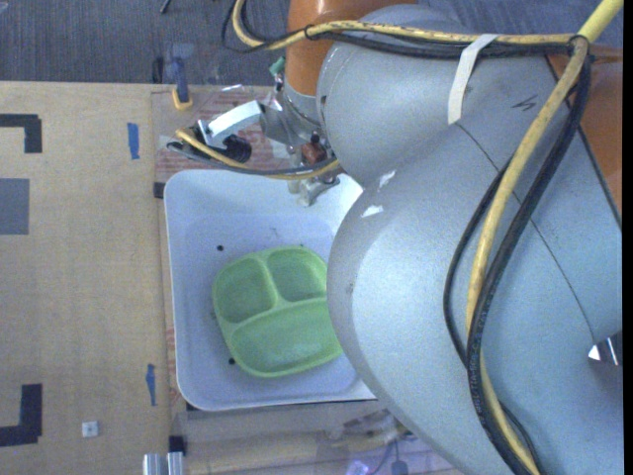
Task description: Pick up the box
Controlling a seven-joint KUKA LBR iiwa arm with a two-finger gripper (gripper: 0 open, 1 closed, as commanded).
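Note:
My grey arm with its orange band point(341, 8) fills the right and middle of the camera view. The gripper point(307, 178) hangs over the far rim of the left white bin point(188, 265), and its lower end is partly hidden behind the wrist body. A green divided plate point(272, 310) lies in that bin, well in front of the gripper and apart from it. The arm covers the right part of this bin and everything to its right.
A pale wooden bench top point(79, 265) with black and blue tape marks extends to the left of the bin. Beyond the bin's far rim lies a reddish strip point(213, 102) of the bench.

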